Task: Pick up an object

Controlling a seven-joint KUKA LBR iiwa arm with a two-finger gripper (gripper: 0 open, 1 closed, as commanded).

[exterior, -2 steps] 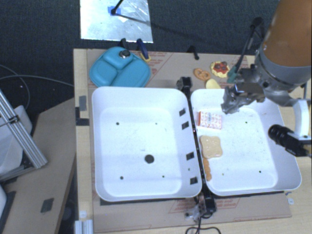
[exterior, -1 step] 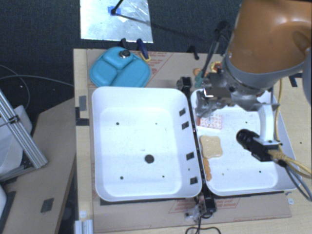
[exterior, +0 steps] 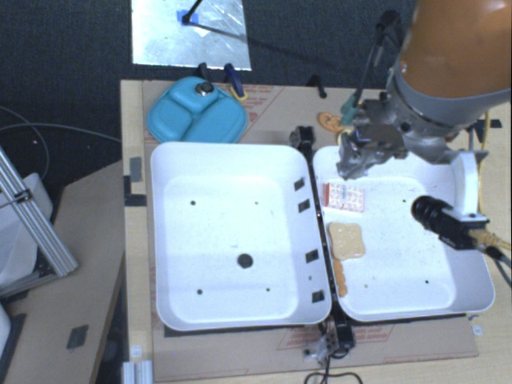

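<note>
Camera view: the end effector (exterior: 350, 168), wide or closed I cannot tell, hangs over the thin red-and-white packet (exterior: 344, 198), which may be too flat to grab.

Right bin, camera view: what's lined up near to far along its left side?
Near to far: thin orange-brown strip → tan toast-like slice → red-and-white packet → tool.
</note>
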